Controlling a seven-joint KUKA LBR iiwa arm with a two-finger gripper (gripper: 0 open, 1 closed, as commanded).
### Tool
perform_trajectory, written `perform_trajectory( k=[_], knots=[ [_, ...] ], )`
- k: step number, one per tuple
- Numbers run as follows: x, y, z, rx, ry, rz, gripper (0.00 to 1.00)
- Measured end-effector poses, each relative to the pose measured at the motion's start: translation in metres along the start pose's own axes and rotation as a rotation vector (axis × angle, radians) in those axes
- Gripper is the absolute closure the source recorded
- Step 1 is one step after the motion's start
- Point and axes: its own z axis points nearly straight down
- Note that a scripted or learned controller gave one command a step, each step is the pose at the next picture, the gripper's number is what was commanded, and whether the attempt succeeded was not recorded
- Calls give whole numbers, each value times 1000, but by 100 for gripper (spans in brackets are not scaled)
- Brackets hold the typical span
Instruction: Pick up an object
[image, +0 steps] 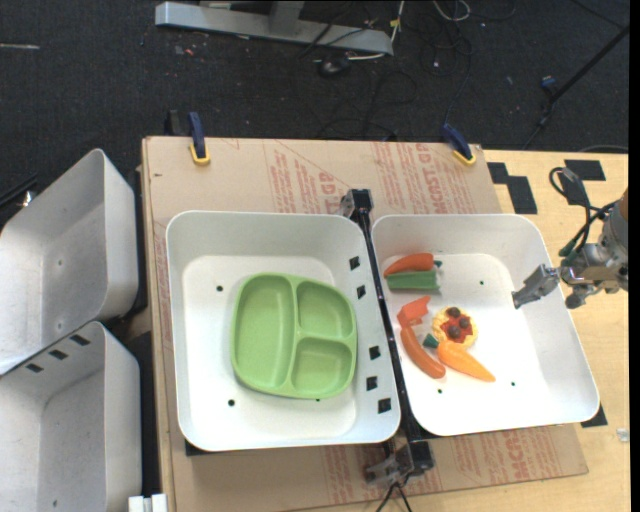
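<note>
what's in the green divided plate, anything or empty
Empty: all three compartments of the green plate show bare green, in the left bin.

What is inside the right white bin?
Inside the right bin lie toy foods: two carrots, a green block, a sausage and a pizza slice. Anything beneath them is covered.

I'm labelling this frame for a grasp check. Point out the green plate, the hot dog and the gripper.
green plate (294, 335): camera view, on the ridge where its three compartments meet.
hot dog (421, 353): camera view, on the middle of its red length.
gripper (533, 287): camera view, on its grey tip over the right bin's edge.
</note>
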Motion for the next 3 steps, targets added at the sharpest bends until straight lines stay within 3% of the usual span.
perform_trajectory(
  k=[2,3],
  knots=[
    [1,6,107,3,1,2,0],
    [1,7,132,-1,-1,2,0]
  ],
)
